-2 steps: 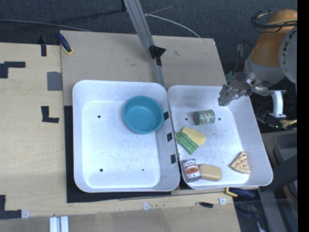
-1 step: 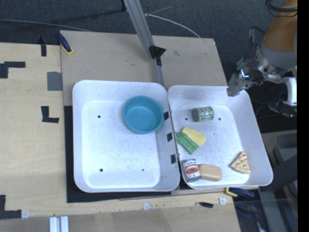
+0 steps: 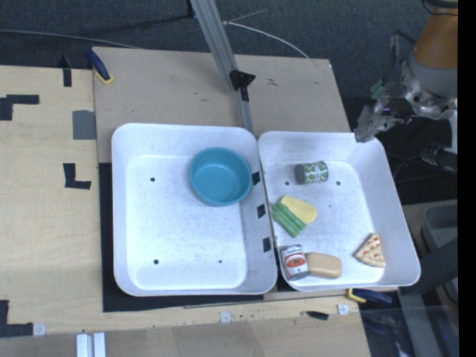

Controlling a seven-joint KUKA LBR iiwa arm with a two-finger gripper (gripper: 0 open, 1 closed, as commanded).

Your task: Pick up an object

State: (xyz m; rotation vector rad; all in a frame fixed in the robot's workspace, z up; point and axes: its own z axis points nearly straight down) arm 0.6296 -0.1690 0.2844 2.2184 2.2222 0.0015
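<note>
Five small objects lie in the right white plastic bin [image 3: 387, 171]; gripper [image 3: 366, 130] hovers upper right, jaw state unclear.
Small green-labelled can [image 3: 312, 172] looks light, rigid, likely to roll; grasp across its curved sides.

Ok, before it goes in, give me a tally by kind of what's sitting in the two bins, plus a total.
Bowls: 1, blue bowl, in the left bin
Cans: 2, green-labelled can, red-labelled can
Corn cobs: 1, corn cob
Bread pieces: 1, tan bread piece
Pizza slices: 1, pizza slice
Total: 6, with 5 in the right bin
</note>
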